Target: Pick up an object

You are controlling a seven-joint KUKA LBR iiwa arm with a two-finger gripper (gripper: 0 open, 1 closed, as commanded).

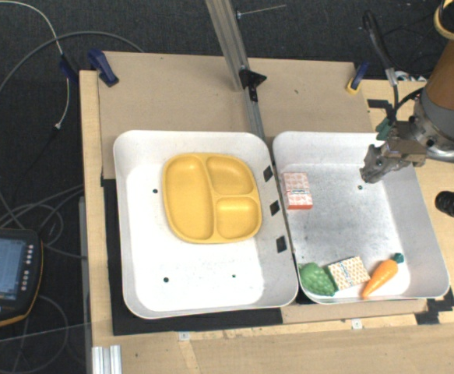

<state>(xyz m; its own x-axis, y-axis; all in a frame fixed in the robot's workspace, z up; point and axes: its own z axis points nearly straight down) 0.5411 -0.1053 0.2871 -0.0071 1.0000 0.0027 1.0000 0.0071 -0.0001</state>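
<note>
Still ungrasped, the carrot (379,277) lies in the right bin's (343,224) near corner beside a patterned block (346,272) and green toy (317,279); the pincer (372,168) hovers well apart over the far side, and whether it is open I cannot tell. Judging by this, the approach step is in hand; next it must travel to that corner and descend.
</note>
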